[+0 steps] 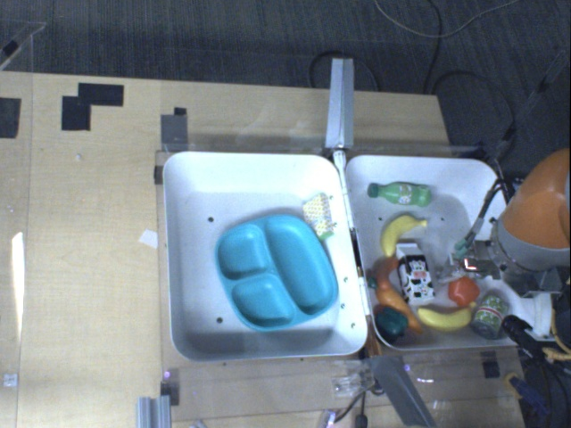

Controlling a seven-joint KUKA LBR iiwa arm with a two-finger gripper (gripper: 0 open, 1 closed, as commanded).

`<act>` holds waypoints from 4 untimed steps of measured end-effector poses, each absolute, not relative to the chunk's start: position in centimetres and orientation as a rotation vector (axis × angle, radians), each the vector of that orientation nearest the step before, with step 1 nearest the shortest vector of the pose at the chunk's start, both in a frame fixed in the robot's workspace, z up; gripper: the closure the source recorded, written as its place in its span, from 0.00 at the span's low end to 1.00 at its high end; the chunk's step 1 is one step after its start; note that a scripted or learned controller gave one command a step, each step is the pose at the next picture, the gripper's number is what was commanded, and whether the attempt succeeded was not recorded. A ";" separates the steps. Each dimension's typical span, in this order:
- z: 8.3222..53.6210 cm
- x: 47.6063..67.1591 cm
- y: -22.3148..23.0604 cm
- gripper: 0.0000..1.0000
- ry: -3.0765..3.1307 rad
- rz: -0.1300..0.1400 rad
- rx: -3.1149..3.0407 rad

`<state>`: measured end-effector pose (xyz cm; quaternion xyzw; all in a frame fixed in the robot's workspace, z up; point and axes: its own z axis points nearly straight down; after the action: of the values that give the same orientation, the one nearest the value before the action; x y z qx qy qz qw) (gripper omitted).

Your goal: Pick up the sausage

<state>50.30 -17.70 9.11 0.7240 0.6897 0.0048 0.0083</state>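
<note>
A pale wooden bench [80, 266] carries two white bins under a dark floor with loose cables. The sausage [386, 279], brownish-orange, lies near the left wall of the right bin [451, 172], touching a black-and-white carton [415, 277]. Just below it sit a dark teal fruit [391, 323] and a banana [443, 317]; a second banana [399, 232] and a green bottle [400, 193] lie towards the far edge. A red tomato [462, 291] and a can [489, 315] rest by the right edge, beside the arm [540, 217]. The left bin [192, 194] holds a blue divided plate [277, 270].
</note>
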 end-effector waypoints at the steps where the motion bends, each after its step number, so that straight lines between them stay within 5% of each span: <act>1: 10.2 50.5 -17.6 1.00 2.155 0.021 2.257; 2: 9.4 49.5 -16.3 1.00 1.607 0.029 2.673; 4: 11.6 49.9 -16.2 1.00 1.621 0.039 2.660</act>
<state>49.91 -16.16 11.56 0.8538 0.5202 0.0127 0.0134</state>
